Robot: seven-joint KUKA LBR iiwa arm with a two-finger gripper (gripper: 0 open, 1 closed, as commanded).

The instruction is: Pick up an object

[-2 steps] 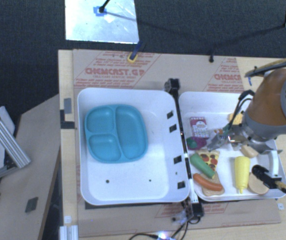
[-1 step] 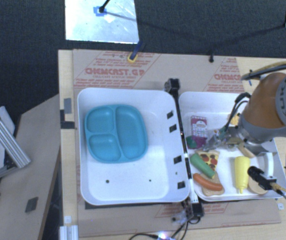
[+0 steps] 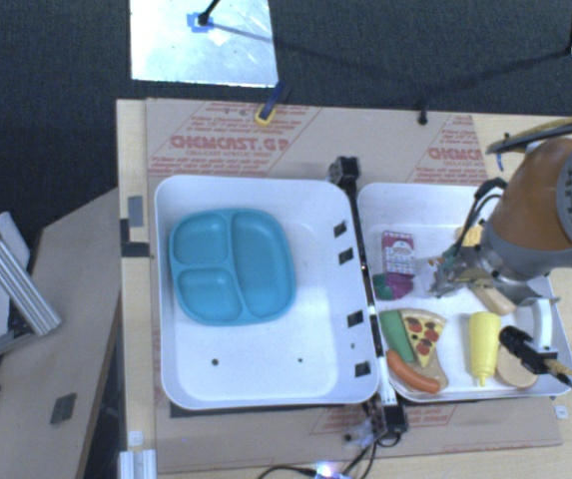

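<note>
My gripper (image 3: 445, 275) hangs low over the middle of the right bin (image 3: 420, 208), at the end of the grey and orange arm that comes in from the right. Just left of it lie a pink carton (image 3: 398, 250) and a purple and green toy (image 3: 395, 285). Below it sit a pizza slice (image 3: 424, 333), a green vegetable (image 3: 396, 332), a hot dog (image 3: 415, 372), a yellow corn-like piece (image 3: 483, 343) and a tan round piece (image 3: 514, 369). A beige stick-like piece (image 3: 492, 298) lies right under the wrist.
The left bin (image 3: 266, 367) holds a blue divided plate (image 3: 233, 265). A black clip divider (image 3: 360, 267) runs between the two bins. Cables cross the right edge of the bench.
</note>
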